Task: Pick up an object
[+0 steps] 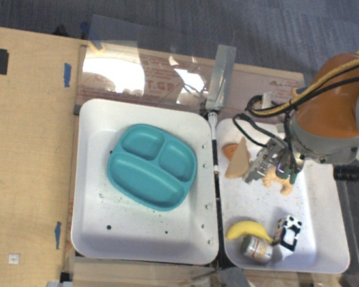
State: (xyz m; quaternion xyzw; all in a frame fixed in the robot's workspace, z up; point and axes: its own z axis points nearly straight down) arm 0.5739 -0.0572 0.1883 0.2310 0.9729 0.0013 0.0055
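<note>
In the right-hand bin, as seen from the overhead camera view, the claw is being held low over the upper part of the floor, under the grey and orange arm. Whether the claw is released or clenched cannot be told; cables and the wrist body are obscuring it. Nothing is being seen gripped, so the pick is being judged as not yet done: at most an approach is under way, with closure and lift both left.

Candidate objects are being noted in that bin. A tan wedge-shaped piece is lying just beside the claw on its left, with an orange item partly hidden behind it. Small yellowish figures are lying directly under the claw tip; contact cannot be confirmed. Near the front wall, well apart from the claw, a banana, a metal can and a black-and-white toy are being seen clustered together.

The left-hand bin is carrying a teal divided plate, untouched.

The small figures are too blurred to identify. The arm is being cut off at the frame's right.
</note>
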